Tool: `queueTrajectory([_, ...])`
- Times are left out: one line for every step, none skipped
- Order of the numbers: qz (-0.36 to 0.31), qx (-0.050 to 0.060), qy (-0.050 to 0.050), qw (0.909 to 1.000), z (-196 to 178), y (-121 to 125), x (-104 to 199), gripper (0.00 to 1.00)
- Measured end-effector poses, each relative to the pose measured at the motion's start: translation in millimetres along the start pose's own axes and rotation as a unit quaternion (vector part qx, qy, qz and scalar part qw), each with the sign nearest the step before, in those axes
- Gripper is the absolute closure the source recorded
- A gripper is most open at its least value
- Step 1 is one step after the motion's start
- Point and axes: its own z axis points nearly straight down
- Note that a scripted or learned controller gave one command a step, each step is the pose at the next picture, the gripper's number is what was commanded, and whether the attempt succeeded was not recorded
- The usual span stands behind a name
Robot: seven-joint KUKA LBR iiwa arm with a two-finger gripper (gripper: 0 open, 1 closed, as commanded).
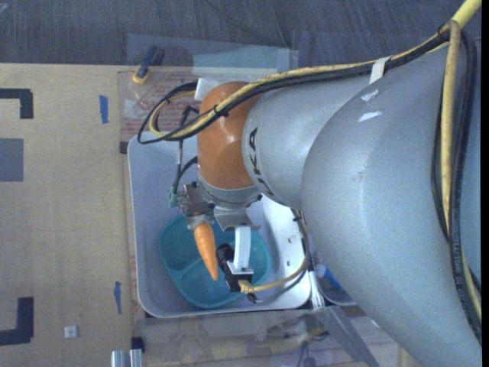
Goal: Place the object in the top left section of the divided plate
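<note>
hanging point-down over the teal divided plate (177,252), an orange carrot (205,251) is seen just below the wrist, its thick end tucked up under the claw (203,222) and its tip aimed toward 5 o'clock. whether the carrot is truly pinched or merely lies in front of the claw cannot be told, since the claw's state is hidden by the wrist housing. the plate rests in the white bin (145,205), toward the bin's 6 o'clock end, with one compartment visible at 9 o'clock of the carrot and another under its tip.

several risks are judged from this. the carrot spans the ridge between sections, so if it is released here it could land across the divider or roll into the wrong compartment. a slanted, tapered thing gripped at one end is likely to swing or slip. the black-and-white attachment (237,258) at 3 o'clock of the carrot sits low over the plate and could nudge it. the yellow cable (275,280) looping near the plate's rim could snag. much of the target area is screened by the arm (344,174).
</note>
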Motion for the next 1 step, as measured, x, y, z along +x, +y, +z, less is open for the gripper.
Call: queueTrajectory([-0.046,-0.001,0.0,0.9989,-89.4,-29.3,-19.7,1.0])
